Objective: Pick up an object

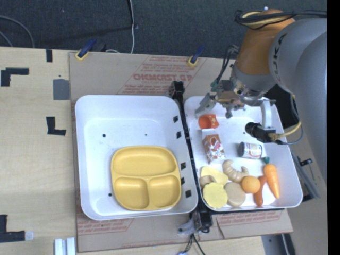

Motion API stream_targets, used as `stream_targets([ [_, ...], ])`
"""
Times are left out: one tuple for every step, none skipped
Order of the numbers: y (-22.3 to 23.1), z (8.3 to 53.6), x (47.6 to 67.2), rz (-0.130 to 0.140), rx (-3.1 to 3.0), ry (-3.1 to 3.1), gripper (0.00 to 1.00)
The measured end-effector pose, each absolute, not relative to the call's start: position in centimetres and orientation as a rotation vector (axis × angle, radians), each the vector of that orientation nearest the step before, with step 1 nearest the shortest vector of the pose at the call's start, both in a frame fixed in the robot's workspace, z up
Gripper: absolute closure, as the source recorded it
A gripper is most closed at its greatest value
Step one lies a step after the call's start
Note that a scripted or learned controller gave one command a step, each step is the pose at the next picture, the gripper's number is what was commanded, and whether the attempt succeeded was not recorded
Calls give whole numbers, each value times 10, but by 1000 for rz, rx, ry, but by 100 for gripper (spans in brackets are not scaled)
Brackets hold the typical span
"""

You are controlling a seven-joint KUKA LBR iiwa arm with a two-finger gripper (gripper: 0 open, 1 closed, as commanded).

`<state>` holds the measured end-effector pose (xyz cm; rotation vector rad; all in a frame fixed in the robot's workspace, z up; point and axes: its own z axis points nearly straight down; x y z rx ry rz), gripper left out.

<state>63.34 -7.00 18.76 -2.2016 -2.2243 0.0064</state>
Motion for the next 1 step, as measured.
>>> stream_targets([
  [-106,80,630,2,-2223,-2219,0],
])
